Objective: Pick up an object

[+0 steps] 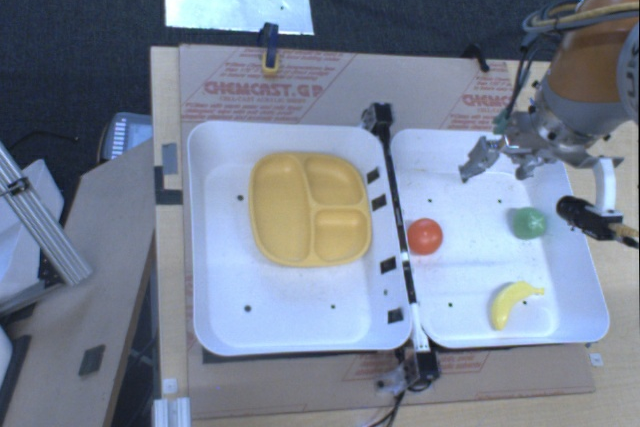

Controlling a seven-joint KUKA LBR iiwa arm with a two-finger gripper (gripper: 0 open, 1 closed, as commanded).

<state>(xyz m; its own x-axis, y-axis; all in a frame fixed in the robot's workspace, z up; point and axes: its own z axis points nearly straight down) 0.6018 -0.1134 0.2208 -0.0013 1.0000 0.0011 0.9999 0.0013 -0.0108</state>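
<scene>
Gripper: hangs over the far part of the right bin, its two fingers spread apart with nothing between them; one finger tip points toward the divider, the other sits nearer the arm.
Arm: grey and orange, reaches in above the far right corner of the right bin.
Right bin: shallow and white, holds three small objects on its floor.
Red ball: in the right bin, just beside the divider, nearer the camera than the gripper and apart from it.
Green object: in the right bin, near its right wall, on the near side of the gripper and clear of it.
Banana: yellow, in the right bin toward its near right corner, well apart from the gripper.
Left bin: touches the right bin along the divider.
Yellow tray: three compartments, lying flat in the middle of the left bin, well apart from the right bin's objects.
Divider: dark strip running between the two bins.
</scene>
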